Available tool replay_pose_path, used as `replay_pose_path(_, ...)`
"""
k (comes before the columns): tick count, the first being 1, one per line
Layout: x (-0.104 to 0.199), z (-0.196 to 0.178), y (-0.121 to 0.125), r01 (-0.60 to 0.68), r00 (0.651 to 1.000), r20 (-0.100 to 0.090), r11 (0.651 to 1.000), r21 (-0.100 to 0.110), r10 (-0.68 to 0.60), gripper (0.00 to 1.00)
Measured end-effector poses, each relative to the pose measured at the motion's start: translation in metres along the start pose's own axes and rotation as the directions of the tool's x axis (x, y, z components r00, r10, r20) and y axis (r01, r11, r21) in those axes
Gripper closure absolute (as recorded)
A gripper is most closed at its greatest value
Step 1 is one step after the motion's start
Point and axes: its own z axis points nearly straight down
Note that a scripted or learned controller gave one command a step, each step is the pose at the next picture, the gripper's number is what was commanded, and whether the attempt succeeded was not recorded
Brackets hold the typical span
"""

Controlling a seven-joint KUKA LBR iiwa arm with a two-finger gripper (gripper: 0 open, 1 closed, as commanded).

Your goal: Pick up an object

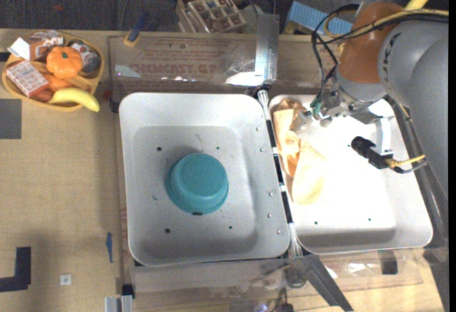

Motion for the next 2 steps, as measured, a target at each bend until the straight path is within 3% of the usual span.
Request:
replay_pose_path(1, 0.026, -0.001, -0.101, 0.015, 1.0, 0.0, 1.0, -0.006, -0.015, 0.0)
replay_pose_path(2, 0.023, -0.011, -0.101, 0.01, 1.0, 0.002, 1.0, -0.011, -0.01, 1.0)
